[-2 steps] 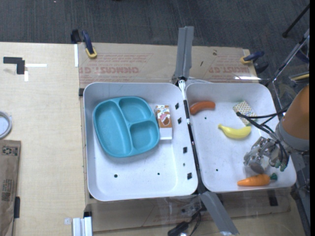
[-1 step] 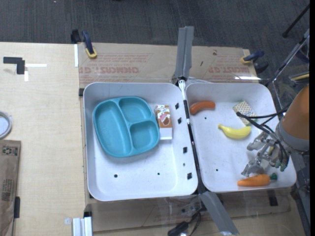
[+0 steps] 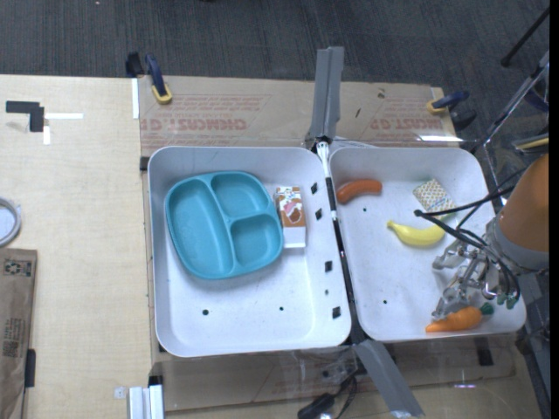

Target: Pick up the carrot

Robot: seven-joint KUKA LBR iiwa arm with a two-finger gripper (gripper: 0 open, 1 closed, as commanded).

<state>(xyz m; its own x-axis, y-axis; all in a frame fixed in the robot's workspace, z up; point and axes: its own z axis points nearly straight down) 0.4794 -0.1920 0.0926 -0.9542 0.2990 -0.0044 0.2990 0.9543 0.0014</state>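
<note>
I'm seeing the small orange carrot w/ a green top end (image 3: 456, 319) lying in the right shallow white plastic bin (image 3: 384, 317), down in its near-right corner, close to the front rim, long axis running roughly left-right w/ a slight tilt. The silver two-finger gripper (image 3: 456, 297) is hanging directly over it, fingertips pointing down toward the carrot's upper side; metal linkages are crowding the view there, so I can't tell if the pincer is apart or together, nor if it's touching the carrot. Nothing is showing the carrot betw. the fingers.

The grey arm w/ the orange band (image 3: 531, 208) is reaching in from the right edge, black cables (image 3: 454, 208) trailing across the bin's right part.

Further up in the same bin, a yellow banana (image 3: 417, 233) is lying near the middle, well apart from the carrot. A small patterned tan packet (image 3: 433, 195) is sitting just above-right of it, and an orange-red sausage-shaped item (image 3: 359, 189) is lying near the bin's top-left corner.

In the left white bin (image 3: 244, 321), a teal three-compartment plastic plate (image 3: 224, 223) is resting toward the upper left, w/ a small printed snack box (image 3: 290, 209) just beside its right edge.
</note>
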